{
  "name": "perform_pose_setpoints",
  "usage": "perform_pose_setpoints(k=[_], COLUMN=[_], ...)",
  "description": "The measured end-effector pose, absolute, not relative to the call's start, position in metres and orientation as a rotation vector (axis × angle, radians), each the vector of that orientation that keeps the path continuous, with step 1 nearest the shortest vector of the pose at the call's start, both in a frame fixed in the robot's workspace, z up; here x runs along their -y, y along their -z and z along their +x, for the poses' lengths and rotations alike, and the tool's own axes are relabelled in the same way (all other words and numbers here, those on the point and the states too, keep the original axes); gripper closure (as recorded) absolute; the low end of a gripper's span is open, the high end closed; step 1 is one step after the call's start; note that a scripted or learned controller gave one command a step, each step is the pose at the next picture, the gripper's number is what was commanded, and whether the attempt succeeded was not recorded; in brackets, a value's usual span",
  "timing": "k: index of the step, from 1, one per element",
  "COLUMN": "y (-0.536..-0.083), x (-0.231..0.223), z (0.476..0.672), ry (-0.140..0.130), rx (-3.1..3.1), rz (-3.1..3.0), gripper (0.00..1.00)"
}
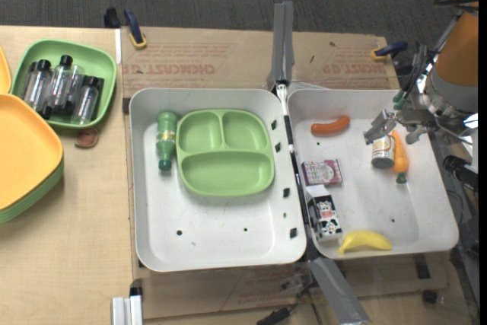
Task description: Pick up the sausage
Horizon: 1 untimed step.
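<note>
The sausage [330, 125], orange-red and slightly curved, lies in the right bin [426, 238] near its back left corner. My gripper [395, 131] hangs over the right side of that bin, to the right of the sausage and apart from it. Its grey fingers [377, 128] are spread above a small silver can [381, 151] and an orange carrot [399, 156]. Nothing sits between the fingers.
The right bin also holds a purple-and-white packet [321, 173], a black-and-white carton [324, 215] and a yellow banana [364, 241]. The left bin [152, 232] holds a green divided plate [225, 151] and a green bottle [166, 138]. Orange plates [27, 160] and a green tray of bottles [64, 83] sit at far left.
</note>
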<state>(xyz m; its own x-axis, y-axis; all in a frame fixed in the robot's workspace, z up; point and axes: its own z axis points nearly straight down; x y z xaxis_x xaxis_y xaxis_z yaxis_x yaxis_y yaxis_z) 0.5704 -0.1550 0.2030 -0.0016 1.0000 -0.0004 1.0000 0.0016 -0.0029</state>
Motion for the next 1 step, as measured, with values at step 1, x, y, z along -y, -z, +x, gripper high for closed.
perform_pose_setpoints(k=[1], y=[-0.1152], x=[0.1528], z=[0.5924], ry=[0.029], rx=[2.443], rz=[-2.0], gripper=[0.0])
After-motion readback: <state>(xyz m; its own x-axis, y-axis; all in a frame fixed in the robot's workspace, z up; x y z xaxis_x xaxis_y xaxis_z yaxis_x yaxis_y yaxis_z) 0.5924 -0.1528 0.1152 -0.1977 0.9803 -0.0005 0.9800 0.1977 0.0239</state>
